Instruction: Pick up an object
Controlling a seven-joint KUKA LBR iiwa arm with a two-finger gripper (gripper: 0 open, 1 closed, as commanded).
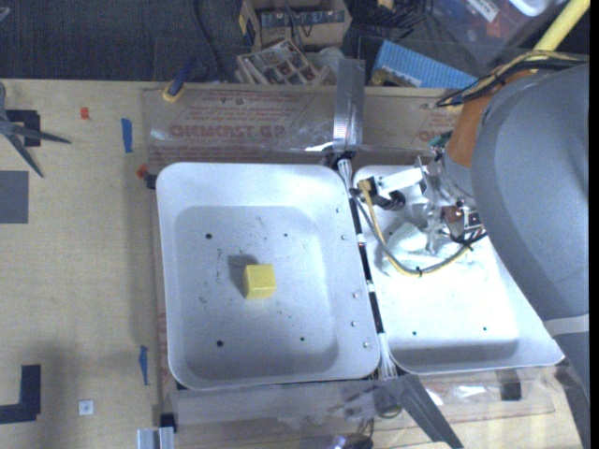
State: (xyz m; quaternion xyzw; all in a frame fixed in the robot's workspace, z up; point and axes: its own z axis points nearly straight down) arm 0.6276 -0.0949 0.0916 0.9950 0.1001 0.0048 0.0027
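Note:
A small yellow block (260, 281) lies near the middle of the left bin (187, 204). My gripper (423, 235) hangs over the upper part of the right bin (468, 335), well to the right of the block and apart from it. Cables and the wrist body cover its fingertips. The big grey arm (538, 176) fills the right side above that bin.
A metal divider (360, 251) with bolts runs between the two bins. A yellow cable (412, 267) loops down from the wrist into the right bin. Clutter and boxes stand behind the bench at the top.

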